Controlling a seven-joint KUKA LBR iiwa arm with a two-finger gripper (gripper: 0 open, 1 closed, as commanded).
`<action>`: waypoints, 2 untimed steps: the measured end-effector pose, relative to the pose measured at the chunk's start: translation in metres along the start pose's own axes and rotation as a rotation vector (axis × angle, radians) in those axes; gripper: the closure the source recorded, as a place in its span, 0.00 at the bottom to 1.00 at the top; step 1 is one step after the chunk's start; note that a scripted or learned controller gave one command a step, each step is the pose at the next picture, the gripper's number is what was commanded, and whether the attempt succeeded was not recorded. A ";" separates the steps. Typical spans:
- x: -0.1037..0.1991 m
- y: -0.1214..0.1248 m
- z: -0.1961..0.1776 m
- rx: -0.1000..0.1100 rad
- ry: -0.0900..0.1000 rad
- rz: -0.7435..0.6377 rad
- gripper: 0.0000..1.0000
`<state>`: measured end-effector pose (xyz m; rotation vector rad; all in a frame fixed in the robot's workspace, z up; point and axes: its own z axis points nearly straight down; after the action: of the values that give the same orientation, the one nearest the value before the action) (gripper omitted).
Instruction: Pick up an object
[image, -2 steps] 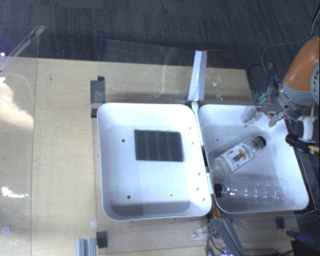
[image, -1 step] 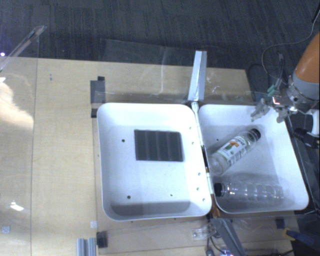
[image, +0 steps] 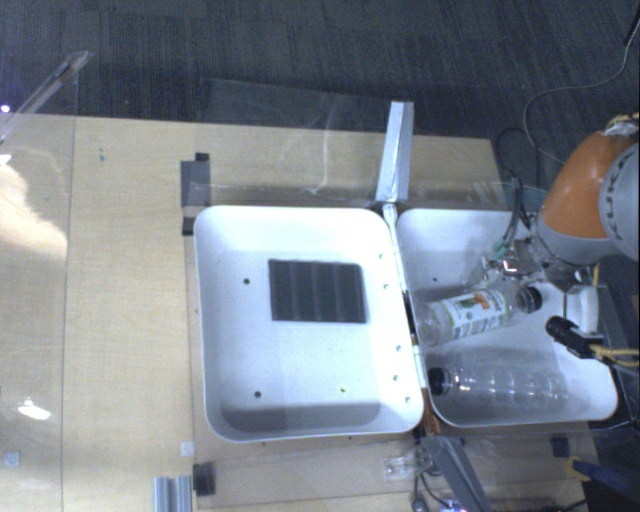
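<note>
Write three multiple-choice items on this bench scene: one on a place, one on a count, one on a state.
1. Where does the labelled bottle lie?
A. in the left bin
B. in the right bin
C. on the bare bench

2. How many bottles lie in that bin?
A. one
B. two
C. four

3. How does the clear bottle rest?
A. upright
B. on its side
C. leaning on the bin's far wall

Answers:
1 B, it lies across the middle of the right bin, beside the gripper.
2 B, the labelled one and the clear one nearer the camera.
3 B, its length runs along the bin floor.
</note>
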<state>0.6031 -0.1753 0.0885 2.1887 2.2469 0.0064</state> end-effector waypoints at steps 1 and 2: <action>0.067 -0.023 -0.001 -0.007 0.001 -0.281 0.00; 0.067 -0.019 -0.015 -0.018 -0.003 -0.282 1.00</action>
<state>0.5822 -0.1084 0.1032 1.8424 2.5196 0.0228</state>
